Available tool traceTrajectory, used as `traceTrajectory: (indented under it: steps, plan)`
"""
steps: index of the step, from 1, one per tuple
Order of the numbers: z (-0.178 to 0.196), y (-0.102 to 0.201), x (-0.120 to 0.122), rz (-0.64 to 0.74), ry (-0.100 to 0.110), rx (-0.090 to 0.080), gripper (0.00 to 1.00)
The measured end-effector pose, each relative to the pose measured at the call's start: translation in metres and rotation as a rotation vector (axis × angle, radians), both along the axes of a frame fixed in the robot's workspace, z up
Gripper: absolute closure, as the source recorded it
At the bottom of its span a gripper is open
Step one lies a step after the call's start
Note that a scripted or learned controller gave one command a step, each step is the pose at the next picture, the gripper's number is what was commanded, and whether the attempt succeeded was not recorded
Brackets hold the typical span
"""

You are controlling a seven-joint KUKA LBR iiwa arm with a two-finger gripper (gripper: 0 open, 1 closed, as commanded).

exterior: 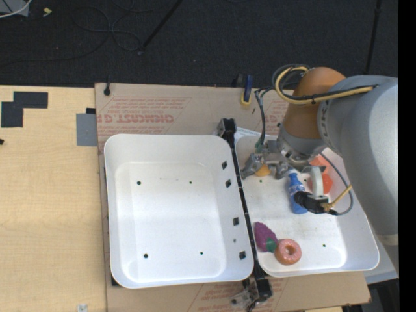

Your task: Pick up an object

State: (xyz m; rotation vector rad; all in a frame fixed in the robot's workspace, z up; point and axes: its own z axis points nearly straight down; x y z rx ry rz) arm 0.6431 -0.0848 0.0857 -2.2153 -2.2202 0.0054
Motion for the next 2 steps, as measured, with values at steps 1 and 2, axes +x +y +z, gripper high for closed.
traceTrajectory:
  steps: [1,2]
  plan:
    - [0.008,-0.001,-0.001,0.001,0.008,0.001,1.00]
    - [0.077,-0.065,0.001,-0.006,-0.008,-0.005,1.00]
